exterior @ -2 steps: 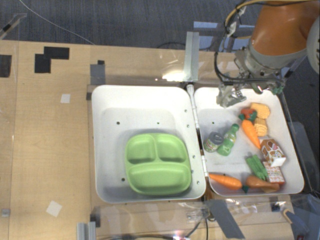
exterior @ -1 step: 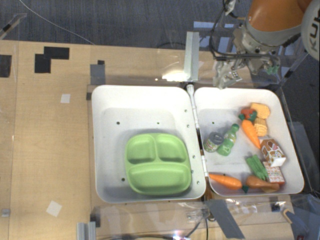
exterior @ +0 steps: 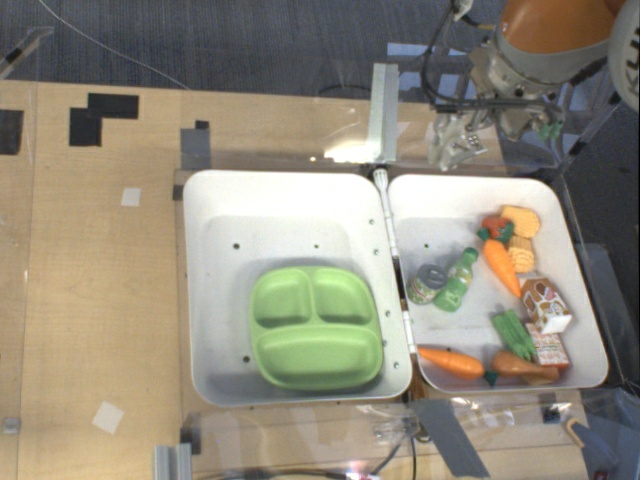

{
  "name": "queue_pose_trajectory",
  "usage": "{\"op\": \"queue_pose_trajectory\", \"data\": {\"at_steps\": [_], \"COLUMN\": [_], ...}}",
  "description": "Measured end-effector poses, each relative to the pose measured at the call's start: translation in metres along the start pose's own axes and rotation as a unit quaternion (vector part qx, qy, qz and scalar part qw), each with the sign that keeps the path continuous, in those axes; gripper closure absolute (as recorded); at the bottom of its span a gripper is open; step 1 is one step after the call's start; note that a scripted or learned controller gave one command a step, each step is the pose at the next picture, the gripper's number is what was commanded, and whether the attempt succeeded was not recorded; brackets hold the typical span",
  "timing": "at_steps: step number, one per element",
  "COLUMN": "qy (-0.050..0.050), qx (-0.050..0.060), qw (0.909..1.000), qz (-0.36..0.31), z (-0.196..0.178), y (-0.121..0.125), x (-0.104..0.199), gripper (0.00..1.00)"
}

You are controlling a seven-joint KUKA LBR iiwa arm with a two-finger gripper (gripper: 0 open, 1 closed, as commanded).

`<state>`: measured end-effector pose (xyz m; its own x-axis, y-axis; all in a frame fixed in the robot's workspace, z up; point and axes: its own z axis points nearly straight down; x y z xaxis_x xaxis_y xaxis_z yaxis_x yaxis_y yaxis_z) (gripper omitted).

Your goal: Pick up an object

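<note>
Camera view: green bottle [exterior: 457, 279] lies in right bin [exterior: 440, 200], long axis diagonal, cap toward upper right. Gripper [exterior: 455, 148] hovers above bin's far rim; grip state cannot be determined.

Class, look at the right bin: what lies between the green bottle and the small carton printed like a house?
In the camera view, an orange toy carrot lies slantwise between the green bottle and the house-printed carton, with bare white bin floor on either side of it.
</note>
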<state>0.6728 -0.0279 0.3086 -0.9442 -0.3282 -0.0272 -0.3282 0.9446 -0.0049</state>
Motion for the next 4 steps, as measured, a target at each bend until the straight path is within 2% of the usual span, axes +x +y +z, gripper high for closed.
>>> {"op": "queue_pose_trajectory", "data": {"at_steps": [4], "qy": [-0.026], "qx": [0.004], "qw": [0.9997], "qz": [0.001], "z": [-0.057], "y": [0.000], "x": [-0.010], "gripper": [1.00]}}
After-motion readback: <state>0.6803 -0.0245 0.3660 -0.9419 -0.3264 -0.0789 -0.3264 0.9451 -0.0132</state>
